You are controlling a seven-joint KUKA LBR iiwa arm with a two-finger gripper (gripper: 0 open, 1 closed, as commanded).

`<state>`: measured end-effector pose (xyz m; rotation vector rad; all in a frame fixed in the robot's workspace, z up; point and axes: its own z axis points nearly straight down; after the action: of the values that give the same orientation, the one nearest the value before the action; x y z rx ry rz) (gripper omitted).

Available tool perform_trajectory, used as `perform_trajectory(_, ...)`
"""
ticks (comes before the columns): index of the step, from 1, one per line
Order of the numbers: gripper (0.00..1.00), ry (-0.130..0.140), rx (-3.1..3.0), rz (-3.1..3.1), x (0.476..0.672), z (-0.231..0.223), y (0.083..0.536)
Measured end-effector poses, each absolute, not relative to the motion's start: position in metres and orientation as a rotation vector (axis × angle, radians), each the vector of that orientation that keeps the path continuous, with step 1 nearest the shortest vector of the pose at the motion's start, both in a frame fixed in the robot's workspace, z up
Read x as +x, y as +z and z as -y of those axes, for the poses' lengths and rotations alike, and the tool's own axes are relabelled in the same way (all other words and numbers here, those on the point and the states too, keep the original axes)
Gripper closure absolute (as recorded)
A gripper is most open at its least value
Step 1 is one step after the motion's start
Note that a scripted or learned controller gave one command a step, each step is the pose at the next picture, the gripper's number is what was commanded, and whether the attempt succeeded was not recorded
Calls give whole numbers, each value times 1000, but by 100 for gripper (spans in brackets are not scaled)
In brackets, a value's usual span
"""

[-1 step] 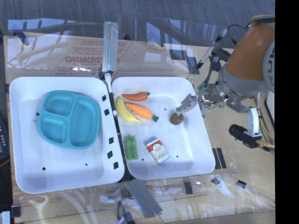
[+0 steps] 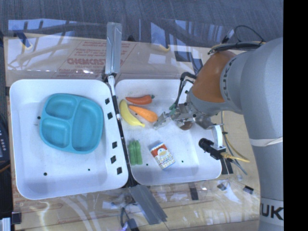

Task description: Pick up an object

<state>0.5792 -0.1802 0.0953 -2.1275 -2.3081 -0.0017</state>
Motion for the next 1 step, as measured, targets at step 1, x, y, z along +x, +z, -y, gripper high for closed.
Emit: perform_trajectory(1, 0, 2, -2143, 2295, 605, 176, 93)
